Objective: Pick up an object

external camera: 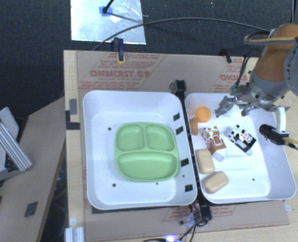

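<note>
My gripper (235, 108) hangs over the back of the right bin (277, 183), its two grey fingers spread open with nothing between them. Just left of it lies an orange ball (203, 114), with an orange carrot-like piece (194, 126) beside it. Below the gripper sit a small orange-and-white box (214, 138) and a black-and-white patterned block (241, 137). Two tan bread-like pieces (205, 161) (215, 181) lie toward the bin's front left.
The left bin (98, 115) holds a green divided plate (147, 152). A black divider strip (185, 135) runs between the bins. The right bin's front right floor is bare white.
</note>
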`<state>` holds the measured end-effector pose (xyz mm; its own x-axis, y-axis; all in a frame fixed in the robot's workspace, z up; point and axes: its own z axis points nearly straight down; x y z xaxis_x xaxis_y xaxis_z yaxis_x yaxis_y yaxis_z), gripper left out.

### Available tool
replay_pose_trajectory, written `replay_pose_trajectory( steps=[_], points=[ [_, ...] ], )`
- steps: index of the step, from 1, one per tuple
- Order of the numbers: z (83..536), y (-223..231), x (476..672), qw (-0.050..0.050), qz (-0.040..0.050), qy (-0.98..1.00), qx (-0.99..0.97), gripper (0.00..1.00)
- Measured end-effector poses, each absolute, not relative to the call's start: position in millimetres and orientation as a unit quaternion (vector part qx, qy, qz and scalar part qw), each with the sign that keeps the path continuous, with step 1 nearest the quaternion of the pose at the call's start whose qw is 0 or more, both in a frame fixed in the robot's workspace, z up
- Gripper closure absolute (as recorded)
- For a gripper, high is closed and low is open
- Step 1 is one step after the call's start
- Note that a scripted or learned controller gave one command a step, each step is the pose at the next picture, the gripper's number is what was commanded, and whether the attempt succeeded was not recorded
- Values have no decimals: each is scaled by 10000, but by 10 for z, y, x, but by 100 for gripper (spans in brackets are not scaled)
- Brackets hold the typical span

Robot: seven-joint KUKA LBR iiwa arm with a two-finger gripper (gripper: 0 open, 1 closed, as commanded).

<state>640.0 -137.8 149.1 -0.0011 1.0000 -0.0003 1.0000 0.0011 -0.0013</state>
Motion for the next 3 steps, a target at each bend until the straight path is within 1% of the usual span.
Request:
replay_pose_trajectory(
  steps=[1, 2, 3],
  points=[
    [877, -1320, 6406, 12, 10, -7088, -7054, 0],
    [1025, -1324, 6430, -21, -12, -7093, -7050, 100],
    [1587, -1282, 6353, -22, -17, -7085, -7057, 100]
  ],
)
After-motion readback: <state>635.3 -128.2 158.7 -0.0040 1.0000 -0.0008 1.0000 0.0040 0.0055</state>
